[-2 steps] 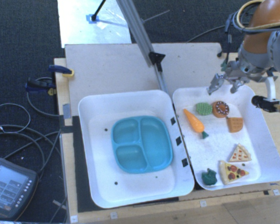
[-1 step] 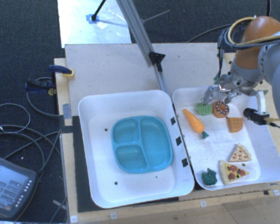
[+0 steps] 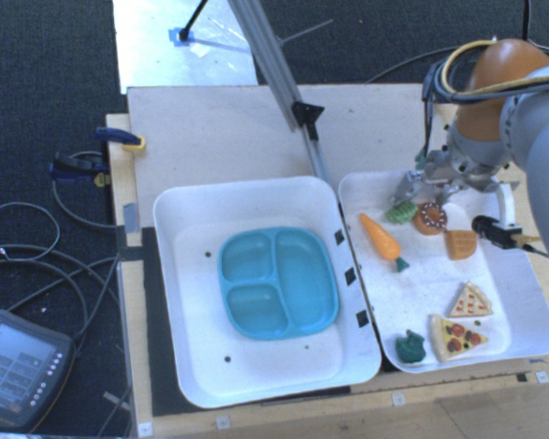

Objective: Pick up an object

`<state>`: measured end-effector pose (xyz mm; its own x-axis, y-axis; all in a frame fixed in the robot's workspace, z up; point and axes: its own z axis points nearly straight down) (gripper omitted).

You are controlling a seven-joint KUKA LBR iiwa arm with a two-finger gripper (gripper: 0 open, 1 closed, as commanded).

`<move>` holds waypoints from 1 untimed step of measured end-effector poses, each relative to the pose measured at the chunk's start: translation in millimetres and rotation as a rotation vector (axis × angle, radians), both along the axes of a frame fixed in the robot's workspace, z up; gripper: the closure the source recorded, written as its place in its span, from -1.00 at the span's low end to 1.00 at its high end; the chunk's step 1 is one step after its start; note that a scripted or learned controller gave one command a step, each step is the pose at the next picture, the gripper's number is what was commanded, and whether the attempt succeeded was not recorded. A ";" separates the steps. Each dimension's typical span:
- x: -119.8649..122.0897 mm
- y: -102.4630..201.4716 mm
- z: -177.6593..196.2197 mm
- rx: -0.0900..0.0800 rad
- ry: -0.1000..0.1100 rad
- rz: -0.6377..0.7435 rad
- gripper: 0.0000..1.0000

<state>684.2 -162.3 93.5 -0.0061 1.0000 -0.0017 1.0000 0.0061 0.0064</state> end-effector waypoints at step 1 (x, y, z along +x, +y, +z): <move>1.8 -0.3 13.5 -0.002 -0.006 0.004 1.00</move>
<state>686.0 -162.6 107.1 -0.0096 0.9999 -0.0041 0.9999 0.0097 0.0124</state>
